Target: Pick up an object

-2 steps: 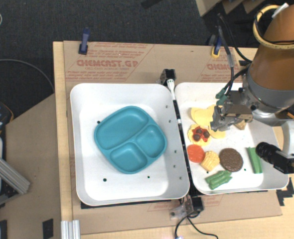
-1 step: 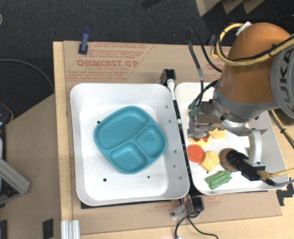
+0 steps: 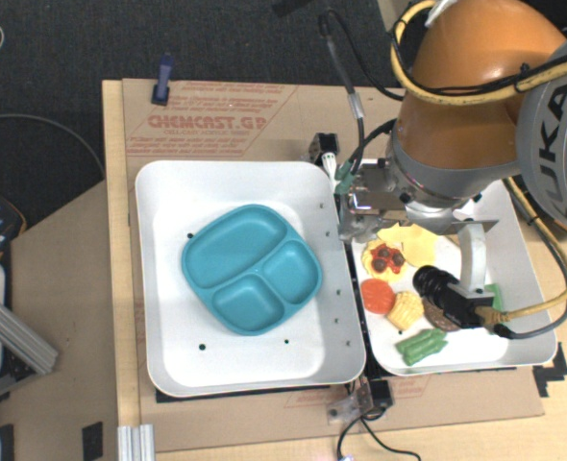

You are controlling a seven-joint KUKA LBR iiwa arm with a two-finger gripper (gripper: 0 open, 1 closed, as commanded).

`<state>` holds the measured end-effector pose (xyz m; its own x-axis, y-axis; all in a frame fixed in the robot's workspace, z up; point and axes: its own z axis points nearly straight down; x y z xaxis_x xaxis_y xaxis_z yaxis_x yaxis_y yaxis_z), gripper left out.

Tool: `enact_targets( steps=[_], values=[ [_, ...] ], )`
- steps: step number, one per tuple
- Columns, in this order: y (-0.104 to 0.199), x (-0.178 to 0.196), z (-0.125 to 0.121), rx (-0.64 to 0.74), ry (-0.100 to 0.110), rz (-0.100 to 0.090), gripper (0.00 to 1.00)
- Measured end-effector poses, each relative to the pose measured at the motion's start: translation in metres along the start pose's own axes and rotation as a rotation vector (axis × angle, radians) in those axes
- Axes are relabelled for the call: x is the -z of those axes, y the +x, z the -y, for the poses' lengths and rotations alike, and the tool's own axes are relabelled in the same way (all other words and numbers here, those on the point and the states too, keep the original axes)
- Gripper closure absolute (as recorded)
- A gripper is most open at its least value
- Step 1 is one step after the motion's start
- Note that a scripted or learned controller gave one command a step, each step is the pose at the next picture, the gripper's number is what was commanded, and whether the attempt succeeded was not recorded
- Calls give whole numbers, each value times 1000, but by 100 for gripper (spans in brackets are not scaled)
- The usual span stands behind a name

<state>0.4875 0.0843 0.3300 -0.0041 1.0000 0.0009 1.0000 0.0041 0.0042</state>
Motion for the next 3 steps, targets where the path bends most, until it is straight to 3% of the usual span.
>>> enact_targets(
  steps=[1, 2, 3],
  values=[
    [24, 156, 7, 1, -14, -5, 100],
    [-46, 49, 9, -12, 14, 3, 100],
    [-15, -30, 9, -2, 14, 1, 100]
  ],
)
